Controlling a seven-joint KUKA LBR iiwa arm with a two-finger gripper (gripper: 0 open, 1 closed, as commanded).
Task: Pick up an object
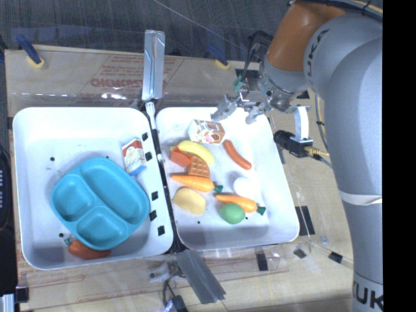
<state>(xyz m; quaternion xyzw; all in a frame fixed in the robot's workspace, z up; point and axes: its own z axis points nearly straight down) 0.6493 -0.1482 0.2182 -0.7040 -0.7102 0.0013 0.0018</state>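
Single fixed camera above bench, looking down aslant on both bins (26, 174).

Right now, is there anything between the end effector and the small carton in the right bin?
Nothing visible stands between them. The end effector, fingers spread, hangs just above the far edge of the right bin, and the small carton lies directly below-left of it with only bare bin floor between. The sausage lies off to the side.

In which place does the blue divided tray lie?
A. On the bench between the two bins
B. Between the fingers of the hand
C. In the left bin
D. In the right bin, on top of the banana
C: the blue divided tray rests inside the left bin, while the banana lies in the right bin.
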